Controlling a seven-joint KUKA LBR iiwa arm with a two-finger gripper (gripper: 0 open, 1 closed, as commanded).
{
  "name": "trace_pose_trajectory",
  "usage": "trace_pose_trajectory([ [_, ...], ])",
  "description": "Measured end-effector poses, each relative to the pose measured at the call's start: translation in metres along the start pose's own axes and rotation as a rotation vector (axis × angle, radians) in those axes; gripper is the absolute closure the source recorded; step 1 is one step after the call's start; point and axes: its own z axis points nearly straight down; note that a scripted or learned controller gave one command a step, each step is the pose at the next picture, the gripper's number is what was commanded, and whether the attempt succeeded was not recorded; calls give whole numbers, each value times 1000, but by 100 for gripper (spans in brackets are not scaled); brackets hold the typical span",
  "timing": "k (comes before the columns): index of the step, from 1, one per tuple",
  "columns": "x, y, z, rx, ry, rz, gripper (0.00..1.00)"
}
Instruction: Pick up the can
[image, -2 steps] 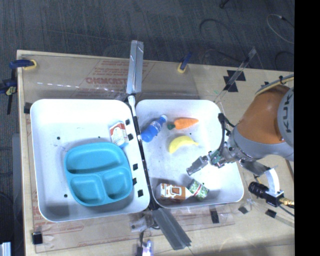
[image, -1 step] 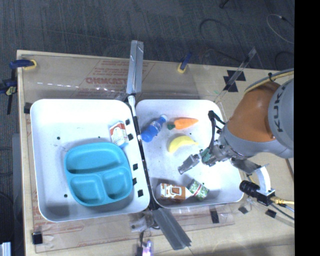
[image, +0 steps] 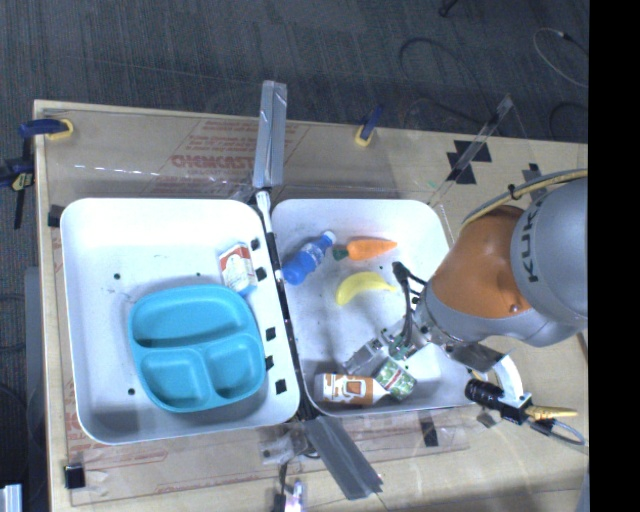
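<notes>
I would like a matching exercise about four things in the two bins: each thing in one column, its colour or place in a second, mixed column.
Things:
1. tray
2. banana
3. carrot
4. bottle

Descriptions:
A. orange, near the right bin's far wall
B. light blue with compartments, in the left bin
C. blue, lying beside the divider between the bins
D. yellow and curved, mid right bin

Pairs: 1-B, 2-D, 3-A, 4-C

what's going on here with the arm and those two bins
A grey KUKA arm reaches into the right bin, its gripper low over a small green-labelled can near the front wall. An orange-labelled bottle lies on its side beside the can. Further back are a banana, a carrot and a blue bottle. The left bin holds a blue divided tray and a small carton.
</notes>
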Motion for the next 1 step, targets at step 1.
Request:
trace_pose_trajectory([
  [1,-13,-6,-106,-1,-3,-22,0],
])
